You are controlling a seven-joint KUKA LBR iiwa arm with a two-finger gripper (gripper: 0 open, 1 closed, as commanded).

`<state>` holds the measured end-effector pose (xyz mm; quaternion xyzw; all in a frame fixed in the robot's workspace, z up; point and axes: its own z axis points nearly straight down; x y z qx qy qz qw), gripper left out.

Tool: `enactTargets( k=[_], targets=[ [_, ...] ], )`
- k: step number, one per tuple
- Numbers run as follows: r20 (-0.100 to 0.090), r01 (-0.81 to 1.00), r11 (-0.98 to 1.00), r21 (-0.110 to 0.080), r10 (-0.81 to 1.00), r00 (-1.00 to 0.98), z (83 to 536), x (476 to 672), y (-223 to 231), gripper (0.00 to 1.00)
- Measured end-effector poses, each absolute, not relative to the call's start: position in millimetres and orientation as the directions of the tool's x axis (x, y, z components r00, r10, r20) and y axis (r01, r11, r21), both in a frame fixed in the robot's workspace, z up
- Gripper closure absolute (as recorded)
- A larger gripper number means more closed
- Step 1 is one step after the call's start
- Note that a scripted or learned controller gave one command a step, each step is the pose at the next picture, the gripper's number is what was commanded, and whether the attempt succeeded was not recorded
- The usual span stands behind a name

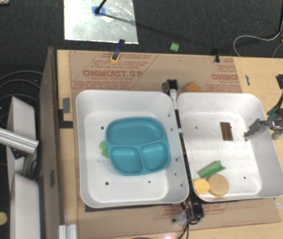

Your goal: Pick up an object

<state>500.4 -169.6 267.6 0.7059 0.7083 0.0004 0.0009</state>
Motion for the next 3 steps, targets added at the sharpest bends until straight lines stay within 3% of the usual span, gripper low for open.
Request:
enactTargets(
  k=[1,2,3],
  targets=[
    [0.000,1.000,0.000,-0.005,1.000,0.000,110,540.2,-208,0.00],
    [-0.003,1.000,0.008,0.008,1.000,-0.008,84,623.6,-205,0.00],
    [-0.001,1.000,0.006,0.006,1.000,-0.006,96,621.1,-206,1.00]
  ],
)
